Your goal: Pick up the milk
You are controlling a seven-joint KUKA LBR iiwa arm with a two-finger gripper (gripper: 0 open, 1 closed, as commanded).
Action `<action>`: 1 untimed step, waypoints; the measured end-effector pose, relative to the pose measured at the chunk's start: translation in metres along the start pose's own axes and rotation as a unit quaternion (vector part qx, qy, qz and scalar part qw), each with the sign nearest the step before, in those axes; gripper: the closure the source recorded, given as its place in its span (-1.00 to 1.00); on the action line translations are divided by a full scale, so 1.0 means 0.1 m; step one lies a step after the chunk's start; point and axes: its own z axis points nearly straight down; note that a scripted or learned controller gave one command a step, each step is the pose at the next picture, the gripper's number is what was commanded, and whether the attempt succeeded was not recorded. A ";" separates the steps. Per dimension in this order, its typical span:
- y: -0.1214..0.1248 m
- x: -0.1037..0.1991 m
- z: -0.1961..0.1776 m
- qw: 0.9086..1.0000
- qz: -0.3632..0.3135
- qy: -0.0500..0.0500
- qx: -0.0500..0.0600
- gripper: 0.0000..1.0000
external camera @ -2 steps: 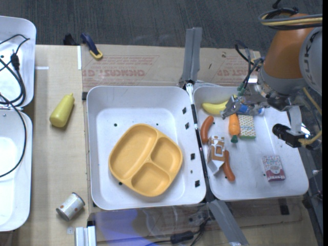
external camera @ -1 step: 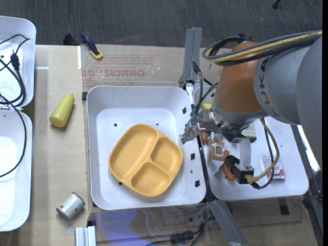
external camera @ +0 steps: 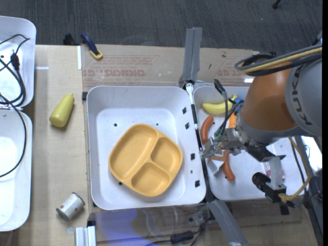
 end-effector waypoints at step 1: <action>0.01 -0.01 -0.08 1.000 0.002 0.000 0.000 1.00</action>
